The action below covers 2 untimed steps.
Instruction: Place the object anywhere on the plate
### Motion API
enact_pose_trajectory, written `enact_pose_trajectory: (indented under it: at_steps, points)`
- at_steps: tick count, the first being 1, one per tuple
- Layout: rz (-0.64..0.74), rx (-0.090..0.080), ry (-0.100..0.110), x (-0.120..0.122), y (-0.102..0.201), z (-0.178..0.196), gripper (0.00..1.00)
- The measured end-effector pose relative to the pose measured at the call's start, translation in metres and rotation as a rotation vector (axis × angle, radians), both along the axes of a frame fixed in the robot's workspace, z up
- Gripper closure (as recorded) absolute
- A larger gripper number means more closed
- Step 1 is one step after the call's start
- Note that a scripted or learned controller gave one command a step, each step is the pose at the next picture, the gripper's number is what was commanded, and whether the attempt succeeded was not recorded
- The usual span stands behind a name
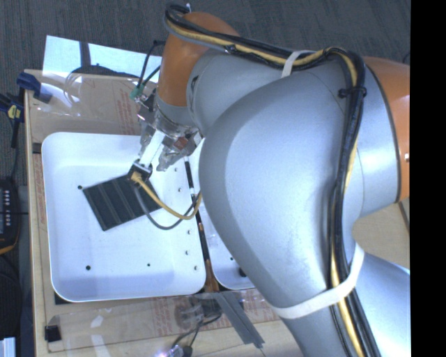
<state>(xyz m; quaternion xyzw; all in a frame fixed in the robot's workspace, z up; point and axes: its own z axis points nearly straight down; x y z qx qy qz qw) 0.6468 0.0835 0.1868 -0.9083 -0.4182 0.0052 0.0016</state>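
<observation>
Camera view: claw (162, 159), open or closed I cannot tell, near left bin's (49, 223) upper-right corner.

1 overhead camera slants down on 2 bins (111, 272), arm (293, 174) close.

The left bin (63, 209) is presenting smooth white plastic with a faint sheen. The dark slab (115, 202) in it is showing a matt face ribbed with parallel grooves. The arm casing (279, 174) is reflecting light softly off smooth grey shells; its orange band (178, 59) is looking glossy. The bench (104, 104) is appearing as pale brown board under clear film. The floor (70, 21) is showing rough dark carpet.
</observation>
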Motion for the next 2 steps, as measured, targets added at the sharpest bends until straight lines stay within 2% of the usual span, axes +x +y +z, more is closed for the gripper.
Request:
enact_pose_trajectory:
  at_steps: [1,2]
  points:
    - [-0.536,-0.004,-0.004,0.000,0.049,-0.089,1.00]
    - [-0.349,-0.004,-0.009,-0.039,0.034,-0.095,1.00]
